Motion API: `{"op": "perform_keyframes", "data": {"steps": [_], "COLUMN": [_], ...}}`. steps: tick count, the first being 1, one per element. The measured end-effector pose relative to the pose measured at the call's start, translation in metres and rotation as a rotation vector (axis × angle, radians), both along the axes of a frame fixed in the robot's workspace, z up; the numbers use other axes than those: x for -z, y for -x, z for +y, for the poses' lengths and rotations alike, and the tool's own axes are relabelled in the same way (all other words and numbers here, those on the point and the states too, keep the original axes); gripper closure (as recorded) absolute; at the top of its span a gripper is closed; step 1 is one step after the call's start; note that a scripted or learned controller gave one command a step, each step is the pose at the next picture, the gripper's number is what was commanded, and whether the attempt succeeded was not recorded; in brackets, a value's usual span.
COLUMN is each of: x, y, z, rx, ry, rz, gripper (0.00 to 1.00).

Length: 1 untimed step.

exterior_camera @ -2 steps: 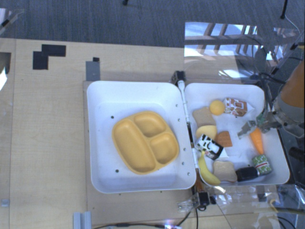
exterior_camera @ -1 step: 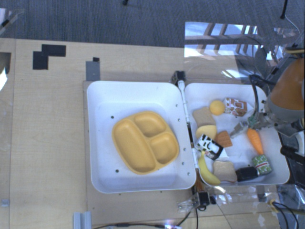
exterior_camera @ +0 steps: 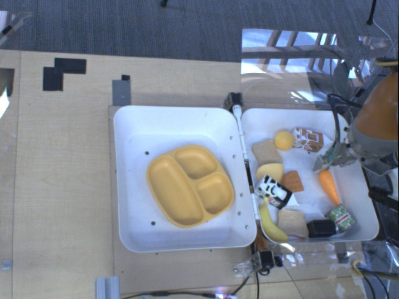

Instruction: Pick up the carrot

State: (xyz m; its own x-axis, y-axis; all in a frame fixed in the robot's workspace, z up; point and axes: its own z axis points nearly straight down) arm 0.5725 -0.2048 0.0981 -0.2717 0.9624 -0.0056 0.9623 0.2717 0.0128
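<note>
In the right bin (exterior_camera: 371, 229): one carrot (exterior_camera: 329, 187) near the right wall, one banana (exterior_camera: 270, 222), one yellow ball (exterior_camera: 284, 140). My pincer (exterior_camera: 333, 159) hangs just beyond the carrot's far end; whether clenched, I cannot tell. Left bin (exterior_camera: 128, 185): one yellow tray (exterior_camera: 189, 184), open floor around it.

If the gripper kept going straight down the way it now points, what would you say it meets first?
Most likely the orange tapered carrot: the gripper hangs just above its thick end in the right white bin. Height is hard to judge from this slanted view, so it may land slightly beside it.
</note>
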Motion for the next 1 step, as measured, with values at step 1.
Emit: {"op": "perform_keyframes", "data": {"steps": [1], "x": [-0.105], "y": [0.0213], "z": [0.0589], "rx": [0.184], "ry": [-0.003], "rz": [0.004], "gripper": [1.0]}}
